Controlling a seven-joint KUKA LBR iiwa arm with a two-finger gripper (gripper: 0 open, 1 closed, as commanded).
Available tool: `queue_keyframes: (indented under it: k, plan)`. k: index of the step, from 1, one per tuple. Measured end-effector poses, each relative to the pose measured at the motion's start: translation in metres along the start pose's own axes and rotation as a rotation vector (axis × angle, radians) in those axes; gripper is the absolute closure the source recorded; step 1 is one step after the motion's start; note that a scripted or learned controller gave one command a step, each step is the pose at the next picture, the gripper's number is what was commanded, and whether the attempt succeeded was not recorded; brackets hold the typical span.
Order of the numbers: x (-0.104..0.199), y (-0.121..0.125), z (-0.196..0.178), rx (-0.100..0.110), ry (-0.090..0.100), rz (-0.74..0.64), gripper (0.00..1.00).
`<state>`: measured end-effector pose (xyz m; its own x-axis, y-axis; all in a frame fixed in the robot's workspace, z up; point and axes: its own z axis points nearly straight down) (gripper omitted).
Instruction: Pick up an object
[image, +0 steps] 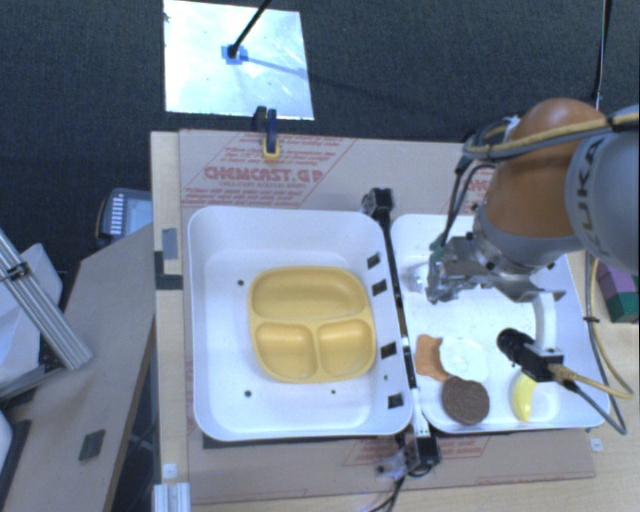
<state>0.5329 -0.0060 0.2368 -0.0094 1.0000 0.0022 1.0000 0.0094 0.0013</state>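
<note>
Brown disc (465, 400) and yellow piece (523, 398) below gripper (443, 283).

The scene is evenly and brightly lit from above. The two white bins (210, 330) are nearly washed out, and detail on their floors is lost. Strong glare is thrown off a shiny sheet (238, 62) at the top. Only soft, faint shadows are cast. The picture is slightly grainy, and fine edges are softened.
</note>
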Motion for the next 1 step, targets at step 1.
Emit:
queue_keyframes:
  k: [1]
  plan:
    - [0.056,-0.0108,0.0135,0.001,0.001,-0.001,1.0]
